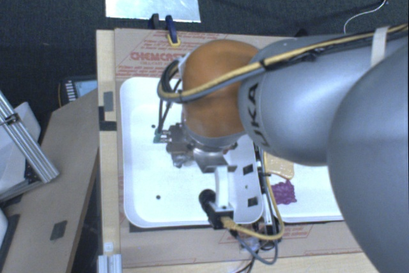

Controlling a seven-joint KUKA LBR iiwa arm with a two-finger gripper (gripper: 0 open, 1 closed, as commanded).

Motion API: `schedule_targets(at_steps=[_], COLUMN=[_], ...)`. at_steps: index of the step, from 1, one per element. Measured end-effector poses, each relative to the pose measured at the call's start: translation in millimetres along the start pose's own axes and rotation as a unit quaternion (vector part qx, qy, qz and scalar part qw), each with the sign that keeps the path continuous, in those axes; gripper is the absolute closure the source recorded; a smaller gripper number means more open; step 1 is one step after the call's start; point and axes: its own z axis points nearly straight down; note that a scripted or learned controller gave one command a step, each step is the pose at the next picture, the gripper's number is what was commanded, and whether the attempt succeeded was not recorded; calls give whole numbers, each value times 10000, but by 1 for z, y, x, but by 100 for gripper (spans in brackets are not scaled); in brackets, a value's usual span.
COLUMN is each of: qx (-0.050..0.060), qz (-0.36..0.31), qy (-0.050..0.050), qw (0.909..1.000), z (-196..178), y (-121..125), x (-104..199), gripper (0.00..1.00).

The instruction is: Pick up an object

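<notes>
Two bits, a purple scrap (pixel 284 192) and a tan scrap (pixel 279 167), lie right of the arm (pixel 307 112) hanging over the left bin (pixel 137 156), seemingly to grab; whether its claw (pixel 174 145) is released or clenched, I cannot tell.

Red print on the cardboard sheet (pixel 148 48) under the white bin begins "CHEMC"; the rest and the smaller lines are unreadable. The grey arm (pixel 300 105) bears the dark letters "UKA".
</notes>
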Motion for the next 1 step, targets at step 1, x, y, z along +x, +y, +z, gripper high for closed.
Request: schedule_targets(at_steps=[1], qx=[-24], qz=[-2], qy=[15], qw=[10000], z=[107], y=[2], x=[5], gripper=[100])
